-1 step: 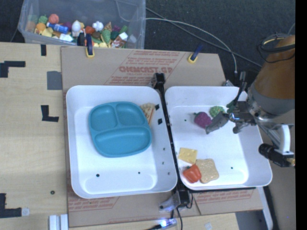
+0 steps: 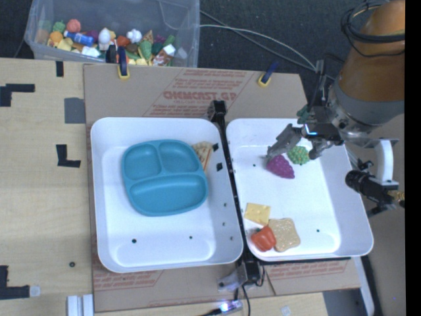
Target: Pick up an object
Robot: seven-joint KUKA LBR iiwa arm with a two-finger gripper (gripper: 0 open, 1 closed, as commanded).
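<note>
Here the pincer (image 2: 297,147) hangs low over the upper part of the right bin (image 2: 332,196), its two fingers spread open with nothing between them. A green toy (image 2: 300,155) lies just under and between the fingertips, touching a purple bunch of grapes (image 2: 281,166) to its lower left. Toward the bottom of that bin a yellow cheese piece (image 2: 257,212), a slice of bread (image 2: 285,234) and a red-orange toy (image 2: 263,239) sit close together. The left bin (image 2: 112,209) holds a blue divided plate (image 2: 164,176), with a small tan item (image 2: 204,153) at its upper right edge. A clear tub of toys (image 2: 112,25) stands at the upper left of the frame, beyond the worktop (image 2: 39,176).
</note>
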